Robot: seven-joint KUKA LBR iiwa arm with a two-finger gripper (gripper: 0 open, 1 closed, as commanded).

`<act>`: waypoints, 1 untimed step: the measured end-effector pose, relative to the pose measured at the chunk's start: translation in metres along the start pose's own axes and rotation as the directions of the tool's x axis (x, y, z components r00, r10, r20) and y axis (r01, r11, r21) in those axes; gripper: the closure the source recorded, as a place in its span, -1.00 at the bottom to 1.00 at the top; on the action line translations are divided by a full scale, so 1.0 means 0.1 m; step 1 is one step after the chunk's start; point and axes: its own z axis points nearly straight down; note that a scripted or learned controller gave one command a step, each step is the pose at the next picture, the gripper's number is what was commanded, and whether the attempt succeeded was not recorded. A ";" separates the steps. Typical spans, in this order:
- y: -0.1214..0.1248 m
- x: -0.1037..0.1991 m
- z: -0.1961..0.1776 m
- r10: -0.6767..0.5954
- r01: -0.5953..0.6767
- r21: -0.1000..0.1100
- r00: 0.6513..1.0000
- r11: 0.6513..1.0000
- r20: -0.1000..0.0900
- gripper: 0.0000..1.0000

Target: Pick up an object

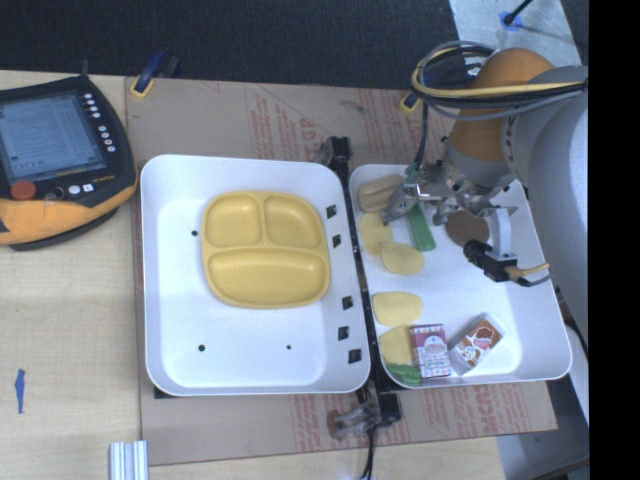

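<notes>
Looking down from the camera view, the hand [415,200] is seen low over the right bin [530,353], whether open or closed cannot be told; a green stick [421,230] lies just beneath, long axis slanting toward the bin's near-right

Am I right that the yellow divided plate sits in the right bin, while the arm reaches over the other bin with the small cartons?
Not quite: the camera view shows the yellow plate in the left bin, not the right. The rest holds: the arm reaches over the right bin, which holds the cartons.
</notes>
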 end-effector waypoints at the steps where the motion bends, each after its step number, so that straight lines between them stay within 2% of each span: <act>1: -0.02 0.00 -0.10 -0.004 0.004 0.006 1.000 1.000 0.000 1.00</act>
